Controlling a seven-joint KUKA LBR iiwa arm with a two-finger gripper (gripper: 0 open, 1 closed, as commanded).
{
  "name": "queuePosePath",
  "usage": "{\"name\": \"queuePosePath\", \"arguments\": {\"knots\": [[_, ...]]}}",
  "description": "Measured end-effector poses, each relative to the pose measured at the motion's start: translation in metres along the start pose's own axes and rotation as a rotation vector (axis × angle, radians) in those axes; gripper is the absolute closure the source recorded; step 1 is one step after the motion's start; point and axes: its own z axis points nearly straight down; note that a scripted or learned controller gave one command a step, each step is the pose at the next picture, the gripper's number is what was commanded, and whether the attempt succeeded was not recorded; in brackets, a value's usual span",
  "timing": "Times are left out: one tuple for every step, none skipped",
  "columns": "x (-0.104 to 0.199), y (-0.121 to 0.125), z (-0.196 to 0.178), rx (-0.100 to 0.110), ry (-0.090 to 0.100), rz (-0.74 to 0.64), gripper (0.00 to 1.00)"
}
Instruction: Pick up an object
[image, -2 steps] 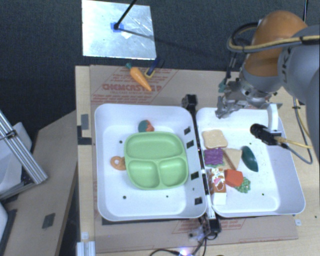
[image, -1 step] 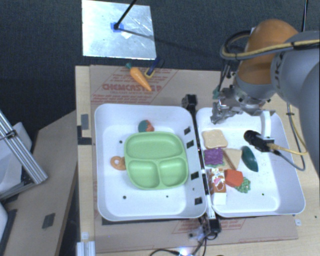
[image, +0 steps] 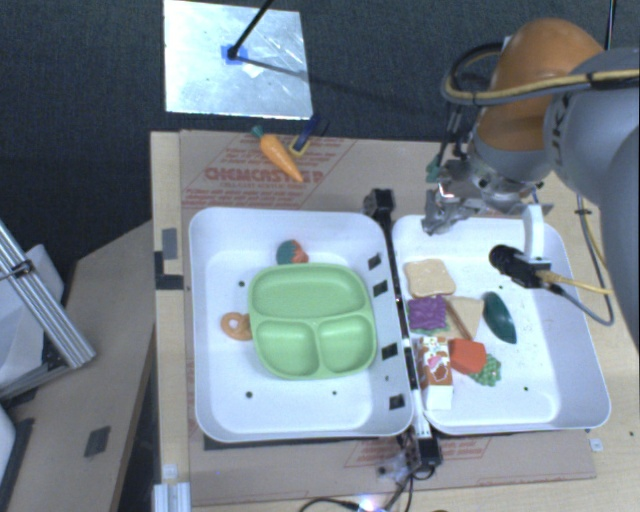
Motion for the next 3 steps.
{"name": "queuePosePath", "arguments": {"knots": [[0.0076, -0.0017, 0.0096, 0.002, -0.001, 0.000, 1.00], [0.0061, -0.0034, 0.0154, 0.002, -0.001, 0.004, 1.00], [0.0002, 0.0009, 0.0182, 0.001, -0.001, 0.005, 1.00]]}}
